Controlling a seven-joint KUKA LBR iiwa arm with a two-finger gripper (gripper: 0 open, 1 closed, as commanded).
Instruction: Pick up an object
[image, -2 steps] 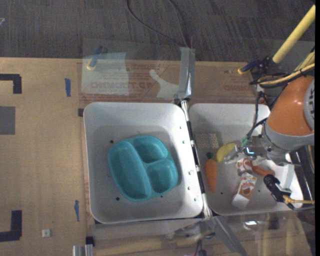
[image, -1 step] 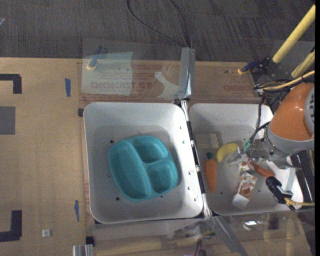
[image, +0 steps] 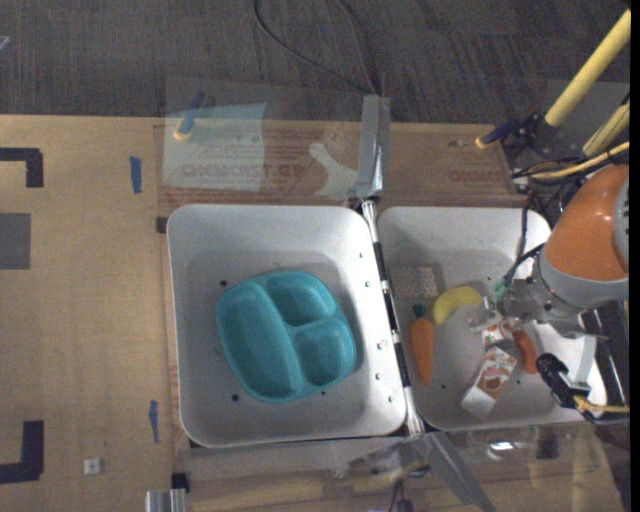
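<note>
My gripper (image: 499, 322) hangs low over the middle of the right bin (image: 455, 228), the arm coming in from the right. Just left of it lies a yellow rounded fruit (image: 457, 301). An orange carrot (image: 423, 349) lies lengthwise by the bin's left wall. Directly below the gripper sits a white and orange pouch (image: 488, 378), tilted, its upper end touching or very near the gripper. A small orange piece (image: 526, 352) lies to the pouch's right. The gripper's tip is hidden against the clutter.
The left bin (image: 200, 250) holds a teal divided plate (image: 287, 334). A pale checked patch (image: 420, 281) lies in the right bin's upper left. A metal divider (image: 385, 310) separates the bins. Cables and yellow rods crowd the upper right.
</note>
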